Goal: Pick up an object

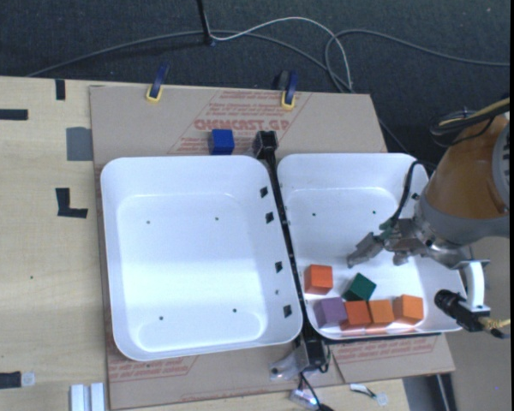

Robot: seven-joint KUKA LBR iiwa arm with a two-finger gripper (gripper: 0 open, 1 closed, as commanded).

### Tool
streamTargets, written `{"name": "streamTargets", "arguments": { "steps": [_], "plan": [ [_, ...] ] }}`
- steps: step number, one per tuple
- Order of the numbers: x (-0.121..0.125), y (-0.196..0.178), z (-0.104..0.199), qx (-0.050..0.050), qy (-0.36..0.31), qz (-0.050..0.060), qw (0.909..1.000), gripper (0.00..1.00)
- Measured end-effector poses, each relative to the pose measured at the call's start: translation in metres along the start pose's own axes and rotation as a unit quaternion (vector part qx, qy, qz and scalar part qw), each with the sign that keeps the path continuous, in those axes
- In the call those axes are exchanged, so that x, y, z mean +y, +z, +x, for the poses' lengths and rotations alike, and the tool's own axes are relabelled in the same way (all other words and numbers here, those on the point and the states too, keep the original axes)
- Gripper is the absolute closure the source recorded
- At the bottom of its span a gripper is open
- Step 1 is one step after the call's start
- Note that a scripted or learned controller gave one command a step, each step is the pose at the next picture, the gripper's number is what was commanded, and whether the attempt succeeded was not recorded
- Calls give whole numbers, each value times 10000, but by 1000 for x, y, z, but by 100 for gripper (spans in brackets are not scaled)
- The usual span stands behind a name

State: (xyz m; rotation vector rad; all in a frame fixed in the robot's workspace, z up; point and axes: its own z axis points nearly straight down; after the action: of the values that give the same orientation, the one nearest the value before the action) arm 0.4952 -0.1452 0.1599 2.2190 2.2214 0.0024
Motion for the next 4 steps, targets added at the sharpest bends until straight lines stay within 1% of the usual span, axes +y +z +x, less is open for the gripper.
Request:
{"name": "streamTargets", "arguments": {
  "steps": [1,2,3,4],
  "plan": [
    [-4,52,19,-24,19,-44,10000,0],
    [67,72,-22,-4,5,8,10000,0],
    [70,-30,19,-1,-15,-30,10000,0],
    [2,59,3,0,-2,5,10000,0]
  ]
}}
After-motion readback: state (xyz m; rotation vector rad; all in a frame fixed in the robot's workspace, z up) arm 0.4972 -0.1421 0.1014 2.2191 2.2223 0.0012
